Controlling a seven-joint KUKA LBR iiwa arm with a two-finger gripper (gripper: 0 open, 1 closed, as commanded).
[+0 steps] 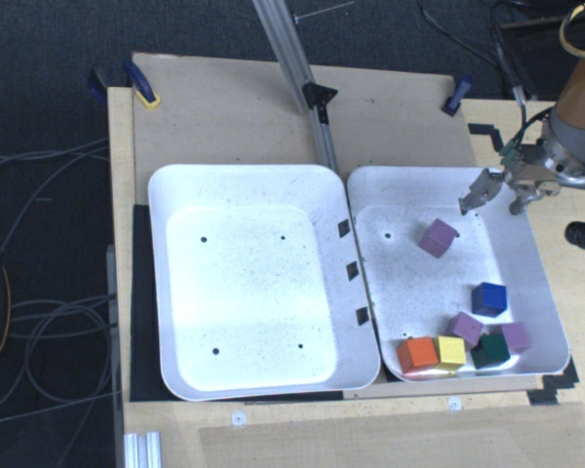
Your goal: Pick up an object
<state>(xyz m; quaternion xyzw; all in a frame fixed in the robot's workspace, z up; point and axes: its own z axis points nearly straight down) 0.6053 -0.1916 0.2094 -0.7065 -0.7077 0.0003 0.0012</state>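
Worktop (400, 125): it carries two white bins side by side.
Left bin (161, 261): only bare white floor shows.
Right bin (541, 271): it holds seven blocks.
Arm (575, 115): it reaches in from the right, over the far right corner of the right bin.
Pincer (497, 198): its two fingers are spread apart, with nothing between them.
Purple blocks: three; one (438, 237) alone near the bin's middle, two (467, 327) (515, 336) at the near edge.
Other blocks: one blue (488, 299), one orange (418, 353), one yellow (451, 351), one green (488, 351), toward the near right corner.
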